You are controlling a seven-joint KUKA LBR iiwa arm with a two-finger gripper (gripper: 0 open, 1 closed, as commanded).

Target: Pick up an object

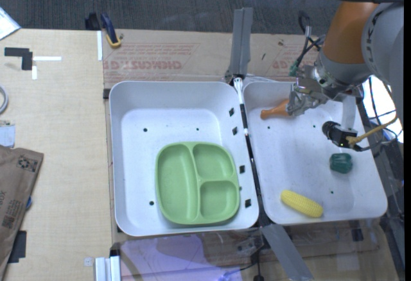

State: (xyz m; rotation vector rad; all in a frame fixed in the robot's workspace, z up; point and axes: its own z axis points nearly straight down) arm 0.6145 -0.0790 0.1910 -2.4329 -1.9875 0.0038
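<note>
The right bin [359, 206] holds an orange carrot-shaped toy [274, 110] near its far edge, a small dark green object [341, 162] at its right side, and a yellow corn cob [302, 203] near its front. My gripper [297, 105] is low over the far part of this bin, at the orange toy's right end. That end runs under the gripper, so any contact between them is hidden.
A light green divided plate [197, 182] lies in the left bin [128, 145]. A black piece with a yellow cable [339, 134] hangs off the arm over the right bin. Cardboard lies behind both bins, and a grey post [242, 39] rises between them.
</note>
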